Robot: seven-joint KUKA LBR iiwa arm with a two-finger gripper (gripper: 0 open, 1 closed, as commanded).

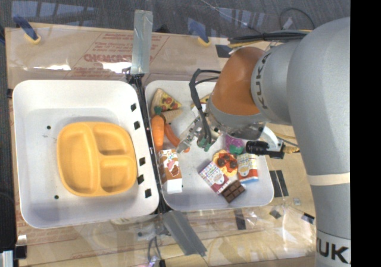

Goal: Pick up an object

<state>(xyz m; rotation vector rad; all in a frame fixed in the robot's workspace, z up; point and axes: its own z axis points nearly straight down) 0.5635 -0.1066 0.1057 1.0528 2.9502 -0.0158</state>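
Camera view: nearest the bottom edge of the right bin [262, 195], I see a chocolate bar [234, 191], a patterned packet [214, 176] and a small milk carton [171, 171] by the divider. Just above them lie a round sweet [225, 161] and a little cup [247, 167]. My claw [196, 135] hangs over the middle of this bin, beside the carrot [158, 131], which lies along the bin's left wall; whether the claw is spread or closed, or grips anything, I cannot tell. Farther up, a pizza slice [164, 102] rests near the top corner. In the left bin [30, 105] sits a yellow divided tray [95, 157]. The counter [71, 52] beyond is taped brown card.
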